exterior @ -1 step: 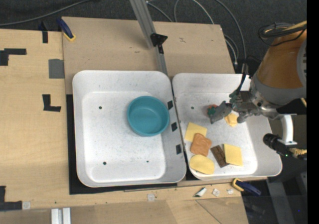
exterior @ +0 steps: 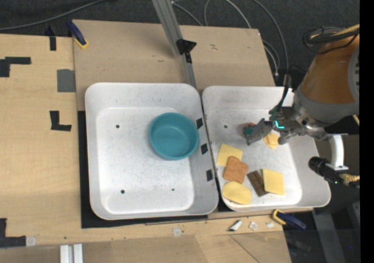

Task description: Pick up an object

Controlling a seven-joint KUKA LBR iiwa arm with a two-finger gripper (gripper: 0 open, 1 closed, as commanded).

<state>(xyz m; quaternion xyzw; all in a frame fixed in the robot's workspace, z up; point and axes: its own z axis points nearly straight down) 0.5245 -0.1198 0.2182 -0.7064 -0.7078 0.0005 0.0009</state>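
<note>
My claw (exterior: 255,134) hangs low over the right bin (exterior: 231,99), in its upper middle part, with my grey arm and its orange band (exterior: 332,78) reaching in from the right. From this angle the dark tip sits close to the bin floor, and I cannot tell how it is set or whether anything is caught in it. Just beside it, on the side toward my wrist, a small yellow piece (exterior: 272,141) lies on the bin floor, partly tucked under my wrist hardware.

The other things to pick from lie nearer the front of the same bin, apart from my claw. A pale yellow square (exterior: 229,153) lies closest to the divider, and a brown toast-like slice (exterior: 235,169) overlaps its lower corner. Below that sits a rounded yellow piece (exterior: 237,193) near the front rim. To the right of the toast a dark brown bar (exterior: 256,183) lies tilted, touching another yellow square (exterior: 273,181) on its far side.

The left bin (exterior: 108,156) holds a teal bowl (exterior: 172,135), upright, set toward that bin's right side, well apart from my claw. Both bins rest side by side on the tan counter (exterior: 35,168), and a grey pole (exterior: 166,7) crosses above them at the back.
</note>
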